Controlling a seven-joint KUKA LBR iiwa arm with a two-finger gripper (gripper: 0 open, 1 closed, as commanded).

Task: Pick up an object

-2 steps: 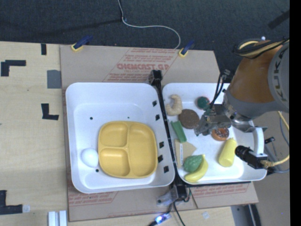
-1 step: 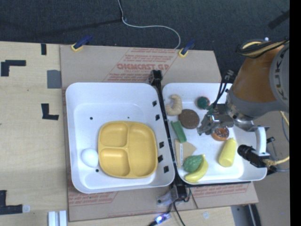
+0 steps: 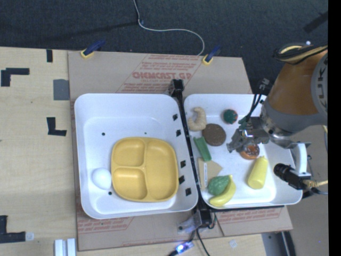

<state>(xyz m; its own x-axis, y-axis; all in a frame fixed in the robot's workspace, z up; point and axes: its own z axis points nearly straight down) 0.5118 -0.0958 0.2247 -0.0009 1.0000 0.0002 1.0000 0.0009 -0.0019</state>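
- We spot our gripper [image 3: 246, 141] low in the right bin [image 3: 277, 199], over a small orange piece [image 3: 250, 152] at its six o'clock.
- Whether it's clamped, we cannot tell.
- Piece looks light, rigid, slick; we'd pinch its sides.

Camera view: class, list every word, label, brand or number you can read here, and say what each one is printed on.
"KU": black letters on the orange band of the arm, cut off at the picture's edge.
Red print on the cardboard sheet behind the bins: several lines, mirrored or upside down and too blurred to read.
No other text can be read on the bins or the things in them.
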